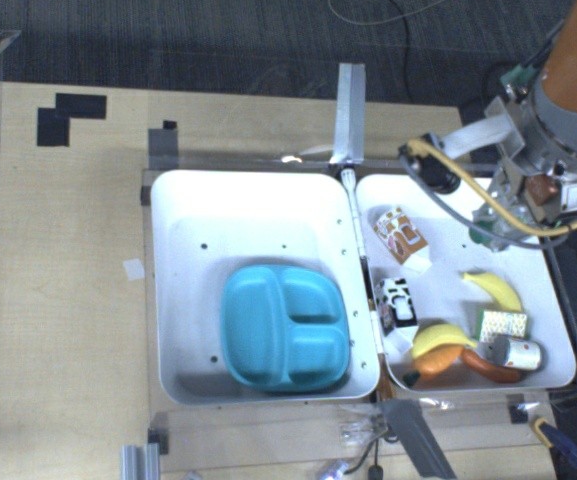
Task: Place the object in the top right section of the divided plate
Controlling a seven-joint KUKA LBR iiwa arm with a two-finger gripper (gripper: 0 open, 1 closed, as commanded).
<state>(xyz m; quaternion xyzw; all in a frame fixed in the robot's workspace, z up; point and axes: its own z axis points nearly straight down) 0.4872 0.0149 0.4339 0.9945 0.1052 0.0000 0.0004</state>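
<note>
Plate [286, 330] of light blue plastic lies in the left bin [183, 218], towards its front. It has rounded corners and raised ridges that divide it into sections. The right bin [564, 328] holds a small brown and white packet [401, 234], a black and white item [399, 302], two yellow bananas [494, 290], an orange piece [438, 363] and a grey cylinder [516, 353]. The arm [558, 118] hangs over the right bin's back corner; it cannot be told whether its claw is released or clenched.
</note>
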